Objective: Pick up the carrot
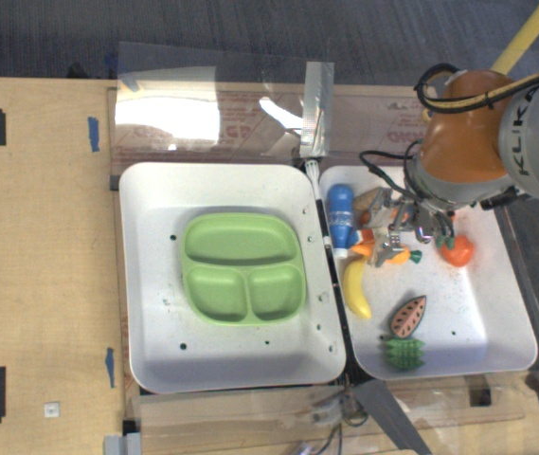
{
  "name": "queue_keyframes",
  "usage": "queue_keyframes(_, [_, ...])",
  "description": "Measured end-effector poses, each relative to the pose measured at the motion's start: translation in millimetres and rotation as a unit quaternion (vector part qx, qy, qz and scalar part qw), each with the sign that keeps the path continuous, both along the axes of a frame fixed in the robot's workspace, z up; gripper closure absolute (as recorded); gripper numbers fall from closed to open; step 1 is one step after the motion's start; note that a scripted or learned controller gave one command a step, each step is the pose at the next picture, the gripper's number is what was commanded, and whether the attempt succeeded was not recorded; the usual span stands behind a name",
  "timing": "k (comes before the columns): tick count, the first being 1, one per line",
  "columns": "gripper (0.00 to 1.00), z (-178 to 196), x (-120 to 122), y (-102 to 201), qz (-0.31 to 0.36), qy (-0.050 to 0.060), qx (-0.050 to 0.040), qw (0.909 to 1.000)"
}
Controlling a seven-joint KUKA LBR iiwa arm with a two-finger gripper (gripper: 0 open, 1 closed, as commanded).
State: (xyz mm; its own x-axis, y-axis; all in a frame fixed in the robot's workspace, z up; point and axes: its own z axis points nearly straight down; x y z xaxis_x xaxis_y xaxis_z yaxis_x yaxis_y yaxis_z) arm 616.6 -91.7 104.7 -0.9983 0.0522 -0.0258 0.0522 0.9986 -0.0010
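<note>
Currently we find the claw (397,245) low in the right bin (496,339), the carrot (375,247) directly beneath it; its grip state we cannot tell.

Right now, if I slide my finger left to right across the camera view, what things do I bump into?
Green plate → blue bottle → banana → green bumpy toy → orange-red toy.
</note>
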Motion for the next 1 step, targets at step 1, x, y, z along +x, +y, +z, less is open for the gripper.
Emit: queue_keyframes(1, [1.00, 82.2, -97.8, 50.2, -0.104, 0.010, 0.0034, 0.9946])
